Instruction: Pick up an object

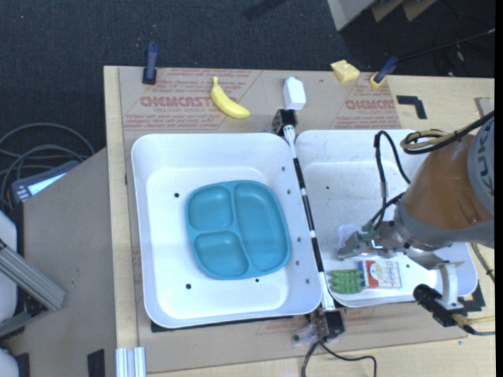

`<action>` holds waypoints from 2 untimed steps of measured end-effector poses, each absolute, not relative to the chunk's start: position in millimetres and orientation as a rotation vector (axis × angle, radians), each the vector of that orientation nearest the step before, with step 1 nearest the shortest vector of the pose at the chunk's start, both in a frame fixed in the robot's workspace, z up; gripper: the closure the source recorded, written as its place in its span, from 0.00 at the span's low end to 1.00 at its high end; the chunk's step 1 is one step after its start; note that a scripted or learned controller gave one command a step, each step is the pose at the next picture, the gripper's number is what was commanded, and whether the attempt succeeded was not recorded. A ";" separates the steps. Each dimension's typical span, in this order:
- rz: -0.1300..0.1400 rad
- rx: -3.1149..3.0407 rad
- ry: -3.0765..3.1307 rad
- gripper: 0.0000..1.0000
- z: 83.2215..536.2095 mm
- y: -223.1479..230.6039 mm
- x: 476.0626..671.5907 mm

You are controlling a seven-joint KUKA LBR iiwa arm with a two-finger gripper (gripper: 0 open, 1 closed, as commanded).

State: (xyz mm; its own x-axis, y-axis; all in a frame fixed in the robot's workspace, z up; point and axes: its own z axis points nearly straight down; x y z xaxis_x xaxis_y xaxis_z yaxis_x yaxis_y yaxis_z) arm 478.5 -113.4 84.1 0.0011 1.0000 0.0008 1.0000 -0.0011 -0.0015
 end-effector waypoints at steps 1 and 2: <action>-0.001 -2.224 -2.222 0.00 115.3 -176.4 539.4; 0.000 -2.217 -2.221 0.00 83.8 -113.8 532.1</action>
